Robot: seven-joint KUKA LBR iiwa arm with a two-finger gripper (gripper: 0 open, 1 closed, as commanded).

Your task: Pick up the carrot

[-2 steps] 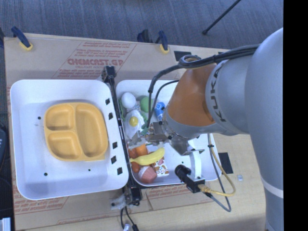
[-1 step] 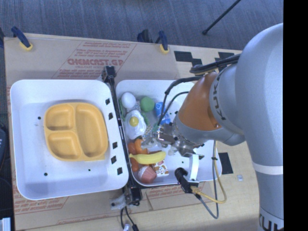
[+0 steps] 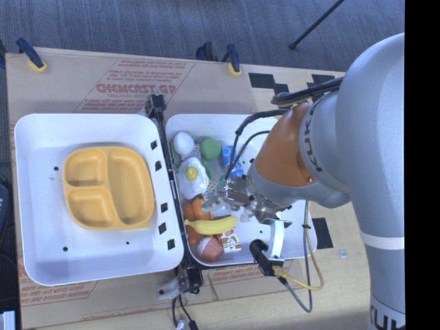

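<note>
The carrot (image 3: pixel 196 207) is a small orange piece in the right bin (image 3: pixel 206 124), lying just above a yellow banana (image 3: pixel 210 224) and below a fried egg toy (image 3: pixel 192 174). My gripper (image 3: pixel 230 196) hangs low over the middle of this bin, directly right of the carrot and close to it. The wrist and orange band (image 3: pixel 289 153) cover the bin's right half. I see nothing held.
A white egg (image 3: pixel 183 143), a green item (image 3: pixel 210 148) and a blue item (image 3: pixel 227 156) lie at the bin's far end. A reddish item (image 3: pixel 210 249) and a small carton (image 3: pixel 231 240) sit near its front. The left bin (image 3: pixel 34 184) holds a yellow divided tray (image 3: pixel 108 186).
</note>
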